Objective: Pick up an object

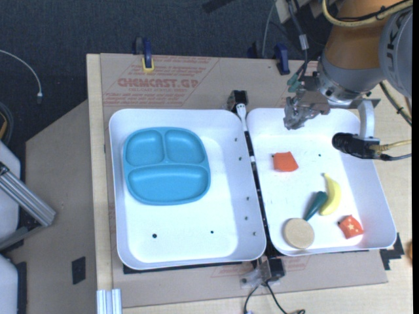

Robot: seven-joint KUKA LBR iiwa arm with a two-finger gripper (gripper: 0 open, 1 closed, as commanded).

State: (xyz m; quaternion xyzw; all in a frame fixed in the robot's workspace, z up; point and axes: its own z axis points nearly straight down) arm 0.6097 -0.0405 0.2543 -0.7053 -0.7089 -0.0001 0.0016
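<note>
Dark blue carpet behind; brown board-topped desk (170, 77) with red printed lettering, bearing two shallow white bins side by side.

Left bin (131, 241): a blue three-compartment plate (167, 166) toward its far left.

Right bin (275, 131): an orange-red block (285, 162), flat, near the bin's middle, well apart from the rest. Toward the near right, a yellow banana (332, 194), curved, touching a teal-green pepper-like piece (315, 205) on its left. Just near of those, a round tan disc (298, 233). To the right, a small red piece (351, 226) close to the near right rim.

Grey hand (298, 120) over the far part of the right bin, just beyond the orange-red block, nothing seen between the fingers; cannot tell how far open. Black cylindrical part (350, 143) jutting from the arm at the right. Blue clamps (145, 48) at the desk's far edge.
</note>
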